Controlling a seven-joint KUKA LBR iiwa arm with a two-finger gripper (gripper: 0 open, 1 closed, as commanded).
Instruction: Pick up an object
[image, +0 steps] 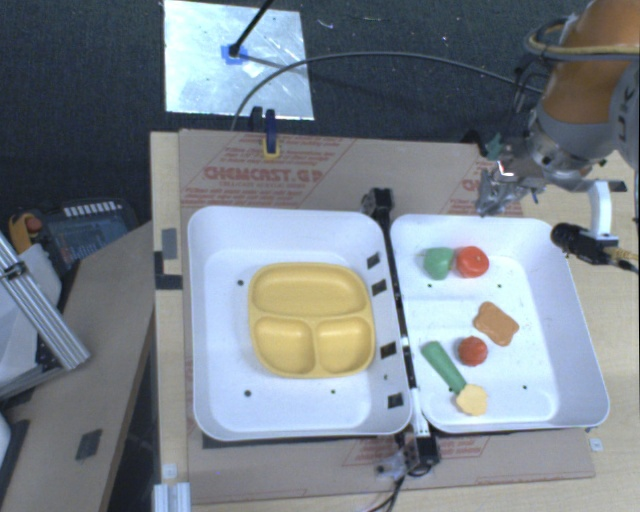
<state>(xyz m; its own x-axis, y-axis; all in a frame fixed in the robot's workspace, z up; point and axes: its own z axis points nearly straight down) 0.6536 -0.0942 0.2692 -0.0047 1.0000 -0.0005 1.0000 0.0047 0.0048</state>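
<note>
The hand is seen above the far rim of the right bin; whether it is apart or together cannot be told. A green piece, two red pieces, a tan piece and a green-and-yellow piece are spread in that bin. A yellow divided tray is set in the left bin.

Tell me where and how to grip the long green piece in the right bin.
Grip the long green piece across its narrow middle, coming straight down from above. It lies flat and slanted, so turn the fingers crosswise to its length, clear of the yellow piece at its lower end and the nearby red piece.
</note>
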